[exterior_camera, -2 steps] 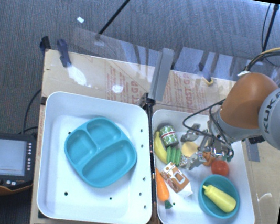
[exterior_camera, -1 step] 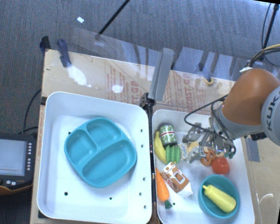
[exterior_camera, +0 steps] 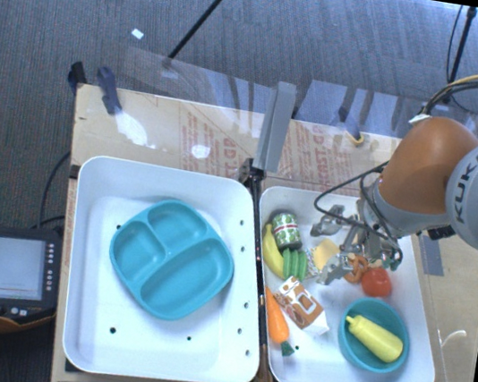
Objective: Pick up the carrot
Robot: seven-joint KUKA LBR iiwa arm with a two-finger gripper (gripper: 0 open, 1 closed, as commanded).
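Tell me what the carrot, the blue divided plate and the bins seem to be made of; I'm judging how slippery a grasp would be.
The carrot looks like smooth moulded plastic, a toy: uniform orange, stubby green tip. The blue divided plate looks like matte hard plastic, with even colour and soft moulded ridges. The left bin and right bin seem glossy white plastic, though coated metal cannot be excluded.

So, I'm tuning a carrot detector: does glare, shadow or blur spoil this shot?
Camera view: even lighting, soft shadows; the carrot reads sharp orange against the right bin; pale glare on the clear sheet behind; the pincer looks slightly blurred.
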